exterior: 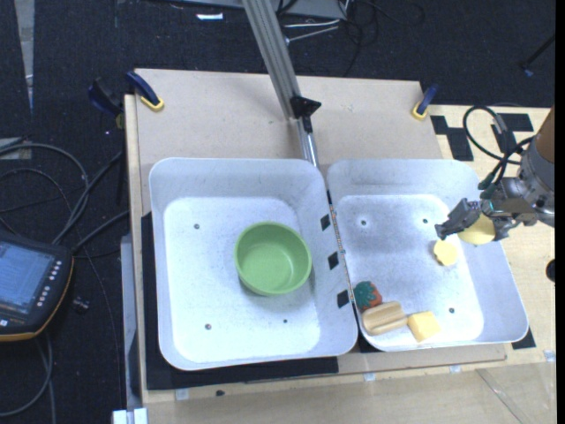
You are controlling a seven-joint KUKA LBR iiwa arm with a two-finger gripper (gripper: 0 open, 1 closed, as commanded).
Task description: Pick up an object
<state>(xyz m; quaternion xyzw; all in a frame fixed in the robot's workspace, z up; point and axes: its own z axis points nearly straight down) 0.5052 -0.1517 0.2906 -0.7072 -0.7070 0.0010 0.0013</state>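
Note:
My gripper (479,223) hangs over the right side of the right bin (388,184), reaching in from the right. A pale yellow object (478,235) sits between its dark fingers (455,221), and the gripper is shut on it. Just below and to the left, a second small yellow piece (446,253) lies on the bin floor. Along the bin's front lie a red and green item (366,293), a tan block (382,317) and a yellow block (424,326).
A green bowl (273,258) stands in the middle of the left bin (177,237). A metal pole (275,47) slants up from the back of the ridge between the bins. Cables lie on the bench at the far right (494,135).

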